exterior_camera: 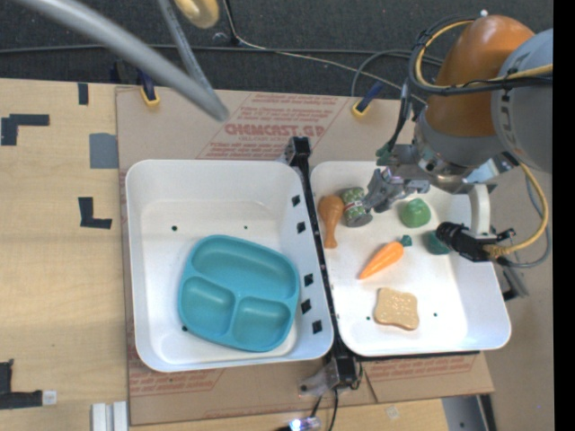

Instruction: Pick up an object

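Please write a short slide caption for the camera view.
Hand low in right bin by a green toy; carrot and cracker nearby.

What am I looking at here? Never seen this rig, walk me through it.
It is one camera fixed above a bench, looking down at a slant. The grey machine with the orange band on the right is a robot arm, run by a program; its job is to pick up an object.

Two shallow white bins sit side by side. The left bin holds a blue divided tray. The right bin holds toy food: a carrot, a slice of bread, a drumstick, a green round piece and a small greenish item.

The gripper hangs low over that greenish item. From this angle I cannot tell whether it holds anything.
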`<state>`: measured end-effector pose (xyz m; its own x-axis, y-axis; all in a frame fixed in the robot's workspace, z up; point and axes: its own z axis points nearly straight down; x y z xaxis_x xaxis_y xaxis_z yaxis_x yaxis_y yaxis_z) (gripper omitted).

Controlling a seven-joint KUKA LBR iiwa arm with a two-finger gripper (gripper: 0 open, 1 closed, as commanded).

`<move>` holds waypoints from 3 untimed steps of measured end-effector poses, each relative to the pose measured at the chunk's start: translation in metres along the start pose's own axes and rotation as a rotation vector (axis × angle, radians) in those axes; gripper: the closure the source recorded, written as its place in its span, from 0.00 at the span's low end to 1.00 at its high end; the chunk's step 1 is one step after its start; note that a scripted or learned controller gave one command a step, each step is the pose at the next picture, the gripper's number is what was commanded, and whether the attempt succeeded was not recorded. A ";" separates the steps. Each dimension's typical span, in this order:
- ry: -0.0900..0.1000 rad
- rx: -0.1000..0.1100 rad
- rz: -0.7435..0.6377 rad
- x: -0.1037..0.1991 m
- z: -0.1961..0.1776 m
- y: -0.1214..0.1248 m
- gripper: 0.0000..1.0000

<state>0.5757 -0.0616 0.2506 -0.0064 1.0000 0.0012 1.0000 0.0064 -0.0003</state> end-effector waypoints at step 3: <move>-0.002 0.002 0.000 0.161 0.014 -0.001 1.00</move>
